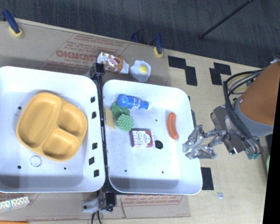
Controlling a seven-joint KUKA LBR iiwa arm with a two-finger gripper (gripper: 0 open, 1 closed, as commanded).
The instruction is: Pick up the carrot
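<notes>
Carrot (173,125) lies flat in the right part of the right-hand bin (184,183), long axis near vertical in frame, lower end leaning slightly rightward. Gripper (195,143) hovers just outside that bin's right wall, fingers spread, holding nothing. Judged step: approach; next move calls for travelling left over the carrot, jaws across its width, then descending.

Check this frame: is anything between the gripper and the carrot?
Only the right bin's rim lies between them. The gripper sits just outside it, and the carrot lies alone near that rim, apart from the other items.
</notes>
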